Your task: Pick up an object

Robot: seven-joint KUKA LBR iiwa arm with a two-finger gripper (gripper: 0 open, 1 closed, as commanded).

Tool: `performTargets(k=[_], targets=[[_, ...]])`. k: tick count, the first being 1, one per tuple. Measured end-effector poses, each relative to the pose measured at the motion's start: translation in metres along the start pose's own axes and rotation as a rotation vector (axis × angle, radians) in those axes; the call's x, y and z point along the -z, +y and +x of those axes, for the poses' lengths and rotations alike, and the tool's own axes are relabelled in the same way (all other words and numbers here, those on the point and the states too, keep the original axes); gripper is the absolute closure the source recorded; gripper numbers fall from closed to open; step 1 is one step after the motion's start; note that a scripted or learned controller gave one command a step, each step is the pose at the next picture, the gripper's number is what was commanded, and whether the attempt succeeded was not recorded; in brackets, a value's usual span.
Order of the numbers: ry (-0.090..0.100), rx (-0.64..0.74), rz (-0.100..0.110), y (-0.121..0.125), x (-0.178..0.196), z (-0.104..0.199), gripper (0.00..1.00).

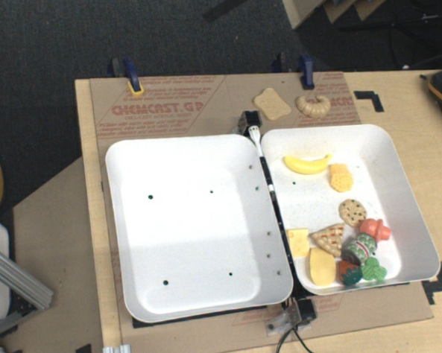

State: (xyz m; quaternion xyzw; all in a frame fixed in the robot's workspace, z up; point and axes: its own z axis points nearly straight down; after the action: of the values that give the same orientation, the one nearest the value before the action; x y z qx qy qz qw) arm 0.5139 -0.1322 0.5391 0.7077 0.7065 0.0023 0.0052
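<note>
The right bin [396, 169] holds several toy foods. A yellow banana [307, 163] lies near its far left, with a yellow-orange block [341, 177] just to its right. A round cookie [351, 212] sits lower down. Along the near edge lie a yellow cheese square [297, 243], a pizza slice [328, 238], a yellow wedge [323, 267], a red piece [375, 229] and a dark and green cluster [361, 262].
The left bin [186, 222] lies beside the right one. Behind the bins, on the cardboard, rest a tan bread slice [271, 104] and a beige pastry [313, 105]. Two blue clamps [133, 74] hold the board's far edge. A cable [294, 339] runs off the front.
</note>
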Motion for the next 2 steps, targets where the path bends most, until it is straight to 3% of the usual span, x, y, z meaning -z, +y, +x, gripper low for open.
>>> performTargets(k=[1, 2], targets=[[0.001, -0.006, 0.01, -0.029, -0.003, -0.067, 1.0], [0.006, 0.011, 0.011, -0.034, -0.004, 0.02, 1.0]])
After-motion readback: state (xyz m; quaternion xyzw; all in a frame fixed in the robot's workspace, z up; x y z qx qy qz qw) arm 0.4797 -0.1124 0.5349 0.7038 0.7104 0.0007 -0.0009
